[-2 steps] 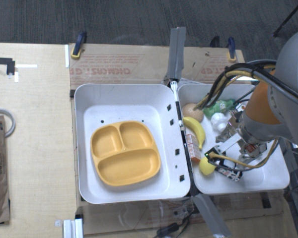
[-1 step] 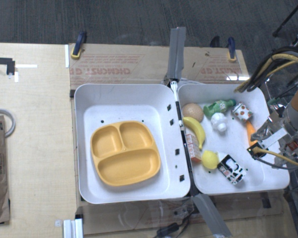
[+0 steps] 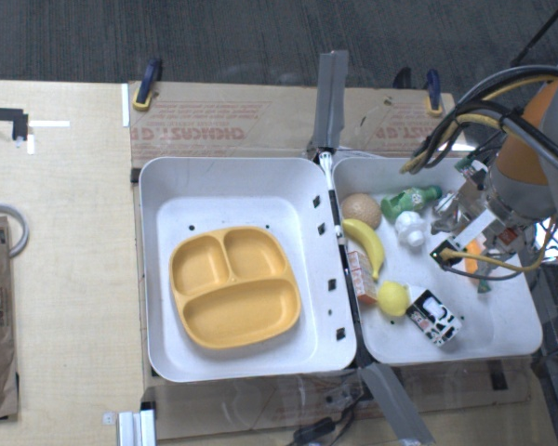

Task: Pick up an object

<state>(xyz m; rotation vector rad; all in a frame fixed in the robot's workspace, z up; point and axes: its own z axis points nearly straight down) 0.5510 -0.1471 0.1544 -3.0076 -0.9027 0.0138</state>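
Note:
In the right bin (image 3: 502, 337), my gripper (image 3: 445, 216) hangs low over the far right part, just right of a green object (image 3: 411, 198) and a small white object (image 3: 410, 229). An orange piece with a green end (image 3: 475, 268) lies partly under the wrist. Further left are a banana (image 3: 366, 244), a brown round fruit (image 3: 361, 209) and a lemon (image 3: 392, 298). A black-and-white box (image 3: 434, 317) rests near the front. Nothing shows between the fingers.
The left bin (image 3: 158, 277) holds a yellow divided plate (image 3: 234, 286). A reddish packet (image 3: 356, 276) lies along the right bin's left wall. The raised divider (image 3: 335, 240) separates the bins. Bare bin floor lies at the right bin's front right corner.

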